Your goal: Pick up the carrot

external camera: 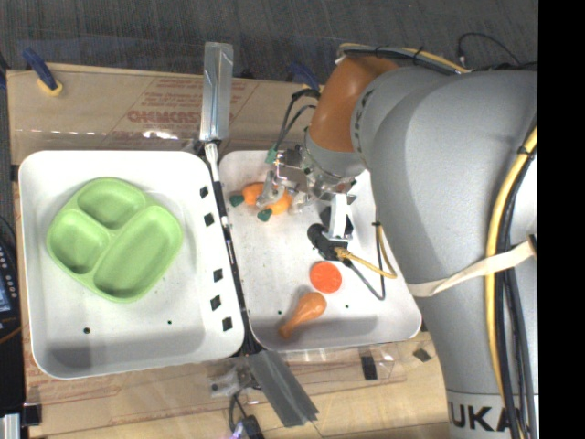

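The small orange plastic carrot with a green tip (262,199) lies in the right-hand shallow white bin (384,323), close to the corner of that bin farthest from the camera and nearest the divider between the two bins. The metal two-finger hand (279,188) is down at the carrot, right over it, so the step in hand looks like the grasp itself: approach done, lift not yet begun. The hand's metalwork covers the middle of the carrot, and I cannot tell whether it is released or clenched, nor whether the carrot is truly gripped.

The carrot's long axis seems to run roughly across the bin, from the divider side toward the arm, with the green tip showing low on the side toward the camera; its exact pointing is partly hidden.

The next move, as I judge it, calls for a firm close across the short axis, then a straight lift clear of the bin wall.

Nearer the camera than the carrot, in the same bin, lie a round orange-red toy (326,277) and a tan drumstick-shaped toy (303,312). The left-hand bin holds a green three-part plate (114,238).
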`<state>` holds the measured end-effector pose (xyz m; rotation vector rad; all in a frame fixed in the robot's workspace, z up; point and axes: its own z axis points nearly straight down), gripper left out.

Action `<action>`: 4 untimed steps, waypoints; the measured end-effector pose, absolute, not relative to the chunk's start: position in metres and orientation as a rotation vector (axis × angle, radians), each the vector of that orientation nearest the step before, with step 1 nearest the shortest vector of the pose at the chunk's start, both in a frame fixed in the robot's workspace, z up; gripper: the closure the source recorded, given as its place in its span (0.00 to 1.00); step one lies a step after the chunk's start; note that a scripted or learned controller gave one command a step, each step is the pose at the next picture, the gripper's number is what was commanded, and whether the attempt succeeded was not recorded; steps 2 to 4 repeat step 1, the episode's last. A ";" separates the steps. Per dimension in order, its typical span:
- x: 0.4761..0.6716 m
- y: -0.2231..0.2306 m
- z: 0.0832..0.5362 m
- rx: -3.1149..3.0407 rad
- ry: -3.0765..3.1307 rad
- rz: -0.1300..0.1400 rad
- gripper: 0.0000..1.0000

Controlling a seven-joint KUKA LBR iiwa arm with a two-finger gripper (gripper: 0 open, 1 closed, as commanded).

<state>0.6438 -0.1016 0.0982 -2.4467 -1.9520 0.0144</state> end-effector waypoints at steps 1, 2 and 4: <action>0.658 -0.056 0.229 -2.327 -2.112 -0.002 1.00; 0.658 -0.056 0.229 -2.327 -2.112 -0.002 1.00; 0.658 -0.056 0.229 -2.327 -2.112 -0.002 1.00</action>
